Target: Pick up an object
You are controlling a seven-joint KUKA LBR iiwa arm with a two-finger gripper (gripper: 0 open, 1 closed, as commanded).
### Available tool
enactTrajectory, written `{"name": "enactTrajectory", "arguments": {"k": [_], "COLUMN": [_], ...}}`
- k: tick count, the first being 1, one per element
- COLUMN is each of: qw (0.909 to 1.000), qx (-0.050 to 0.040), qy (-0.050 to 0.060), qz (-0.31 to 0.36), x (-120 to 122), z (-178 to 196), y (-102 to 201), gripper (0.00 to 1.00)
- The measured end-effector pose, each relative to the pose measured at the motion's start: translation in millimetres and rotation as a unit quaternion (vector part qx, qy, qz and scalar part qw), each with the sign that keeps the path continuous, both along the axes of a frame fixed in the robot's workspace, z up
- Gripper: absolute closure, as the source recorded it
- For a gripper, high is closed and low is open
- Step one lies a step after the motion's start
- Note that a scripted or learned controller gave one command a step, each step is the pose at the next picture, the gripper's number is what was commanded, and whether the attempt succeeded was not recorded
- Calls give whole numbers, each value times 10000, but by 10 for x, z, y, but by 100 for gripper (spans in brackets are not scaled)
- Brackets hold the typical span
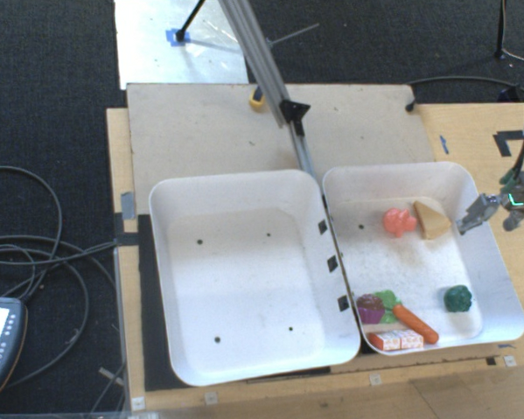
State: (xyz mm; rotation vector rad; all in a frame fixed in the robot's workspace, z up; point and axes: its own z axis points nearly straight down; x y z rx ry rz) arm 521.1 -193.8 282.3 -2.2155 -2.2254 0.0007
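Note:
The right bin (488,262) holds several toy foods. A pink-red lump (399,221) lies beside a tan bread wedge (432,219) near the far wall. A dark green broccoli (458,298) sits by the right wall. At the near edge lie an orange carrot (415,324), a purple piece with green leaves (372,308) and a small red-and-white box (396,339). My gripper (495,216) hangs over the bin's right rim, just right of the bread wedge, open with nothing between its fingers.
The left bin (239,275) adjoins the right one along a shared rim with black clips. A grey pole (267,64) slants across the back of the bench. Cables and a tablet lie on the floor at left.

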Motion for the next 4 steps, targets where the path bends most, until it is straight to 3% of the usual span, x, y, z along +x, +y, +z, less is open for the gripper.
{"name": "enactTrajectory", "arguments": {"k": [1,4], "qw": [10000,10000], "qx": [-4,8], "qy": [-16,15], "qz": [-4,-19], "x": [7,-111], "z": [15,-1819], "y": [1,-5], "gripper": [0,0]}}
